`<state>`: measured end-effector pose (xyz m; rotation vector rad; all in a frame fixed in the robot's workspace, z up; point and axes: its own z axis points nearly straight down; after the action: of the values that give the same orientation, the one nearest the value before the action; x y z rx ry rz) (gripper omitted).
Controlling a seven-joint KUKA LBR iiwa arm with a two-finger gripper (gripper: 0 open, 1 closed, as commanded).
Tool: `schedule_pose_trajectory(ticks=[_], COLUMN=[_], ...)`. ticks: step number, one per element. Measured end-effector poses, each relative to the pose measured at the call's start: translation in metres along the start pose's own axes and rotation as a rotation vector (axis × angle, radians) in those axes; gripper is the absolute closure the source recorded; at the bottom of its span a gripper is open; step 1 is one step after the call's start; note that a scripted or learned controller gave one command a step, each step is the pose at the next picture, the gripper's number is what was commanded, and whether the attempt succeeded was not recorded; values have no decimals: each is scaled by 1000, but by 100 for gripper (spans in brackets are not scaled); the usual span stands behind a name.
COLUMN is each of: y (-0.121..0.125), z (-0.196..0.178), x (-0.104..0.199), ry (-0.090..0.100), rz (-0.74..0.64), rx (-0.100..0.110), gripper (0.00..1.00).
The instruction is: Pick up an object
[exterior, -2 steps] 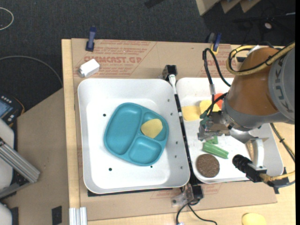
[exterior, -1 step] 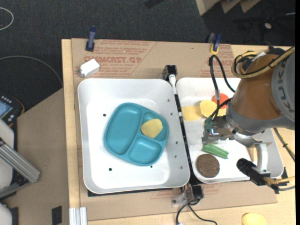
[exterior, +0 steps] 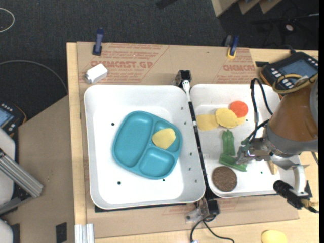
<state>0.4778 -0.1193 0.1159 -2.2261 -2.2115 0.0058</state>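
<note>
The right bin (exterior: 263, 186) holds an orange ball (exterior: 239, 108), two yellow pieces (exterior: 226, 117) (exterior: 206, 122), an upright green piece (exterior: 229, 143), a second green piece (exterior: 232, 161) lying slanted below it, and a brown round disc (exterior: 224, 178). My gripper (exterior: 247, 154) hangs low over this bin, at the right end of the slanted green piece. The arm's grey and orange wrist (exterior: 293, 125) covers the bin's right side. Nothing is visibly lifted.
The left bin (exterior: 101, 181) holds a blue divided plate (exterior: 132, 146) with a yellow item (exterior: 164, 137) in its upper right compartment. A black clamp (exterior: 184, 78) sits where the bins meet. A white block (exterior: 96, 73) lies on the bench's far left corner.
</note>
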Motion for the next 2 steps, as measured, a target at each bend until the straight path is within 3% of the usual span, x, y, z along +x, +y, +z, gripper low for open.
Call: schedule_pose_trajectory(ticks=[2], y=[2], z=[-23], x=[4], ry=[-1], rz=[-5], rx=[-8], gripper=[100])
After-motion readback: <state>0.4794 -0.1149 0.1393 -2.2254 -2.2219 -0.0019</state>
